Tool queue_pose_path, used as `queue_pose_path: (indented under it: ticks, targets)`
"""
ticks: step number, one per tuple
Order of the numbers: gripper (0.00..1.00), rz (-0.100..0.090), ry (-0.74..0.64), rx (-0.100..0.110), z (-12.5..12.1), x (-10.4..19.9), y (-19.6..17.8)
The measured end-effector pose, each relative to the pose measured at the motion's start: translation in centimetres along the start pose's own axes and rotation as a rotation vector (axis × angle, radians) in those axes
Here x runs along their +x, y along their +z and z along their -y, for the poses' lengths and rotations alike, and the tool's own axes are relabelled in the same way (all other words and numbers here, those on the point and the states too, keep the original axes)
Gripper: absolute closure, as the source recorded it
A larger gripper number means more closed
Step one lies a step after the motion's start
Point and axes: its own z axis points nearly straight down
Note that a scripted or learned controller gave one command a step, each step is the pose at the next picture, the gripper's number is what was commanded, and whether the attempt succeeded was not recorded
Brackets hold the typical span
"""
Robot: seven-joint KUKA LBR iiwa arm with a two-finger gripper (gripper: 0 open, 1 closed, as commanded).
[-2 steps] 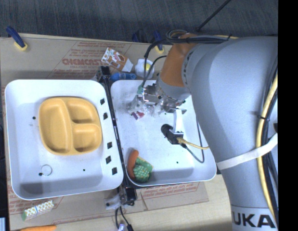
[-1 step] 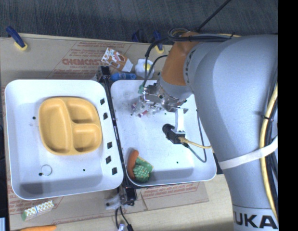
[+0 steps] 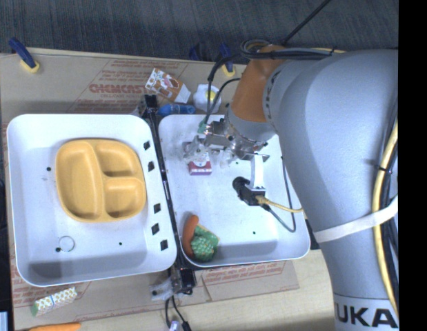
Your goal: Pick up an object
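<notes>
Carton, small, red and white, lay in the upper left part of the right bin, and it looked the likeliest target since the gripper hung right over it. From the fixed camera above the bench, the arm came in from the right and bent down over that bin, its orange band just above the wrist. The metal of the tool crowded together at that spot, so whether its tips were spread or closed I could not tell, nor whether they touched the carton; nothing showed clamped between them.

A carrot and a green knobbly toy lay touching each other in the bin's near left corner, well apart from the gripper, probably just where loose things ended up against the wall. A black cable end dangled from the arm over the middle of the bin.

In the left bin sat a yellow divided tray, flat and upright, filling most of the floor. Outside the bins, a snack packet and a blue item rested on the cardboard behind them, out of play.

My judgement: the pick was at the descent or closing stage, not yet a lift.
</notes>
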Motion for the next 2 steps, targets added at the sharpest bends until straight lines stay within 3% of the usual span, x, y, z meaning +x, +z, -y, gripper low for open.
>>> queue_pose_path:
  ticks: [1, 2]
  targets:
    - [1.00, 0.000, -0.005, 0.002, 0.0, 0.0, -1.0]
    - [1.00, 0.004, -0.173, -0.013, 1.6, 2.1, -16.6]
